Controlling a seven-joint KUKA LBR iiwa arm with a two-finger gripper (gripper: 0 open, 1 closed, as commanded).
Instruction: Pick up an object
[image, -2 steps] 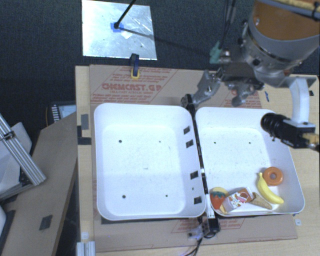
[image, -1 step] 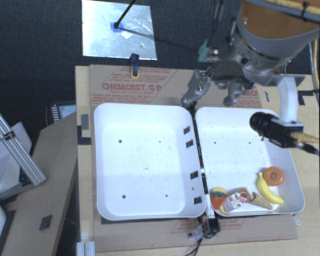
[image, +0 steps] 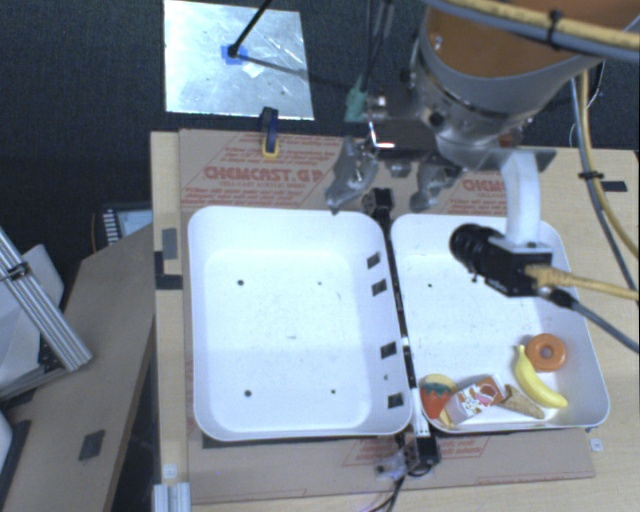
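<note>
My gripper (image: 388, 186) hangs high over the far edge of the bench, above the seam between the two bins. Its two fingers are spread apart with nothing between them. In the right bin (image: 440, 330), the objects lie along the near right corner: a yellow banana (image: 536, 382), an orange doughnut-shaped ring (image: 546, 351), a red and white packet (image: 474, 399), an orange round piece (image: 436, 393) and a small tan cone (image: 524, 405). All of them lie well below and to the right of the gripper.
The left bin (image: 285, 320) stands beside the right one, joined along a row of black clips (image: 385, 320). A black camera unit (image: 492, 258) with a yellow cable juts over the right bin. A metal plate (image: 238, 58) lies at the back.
</note>
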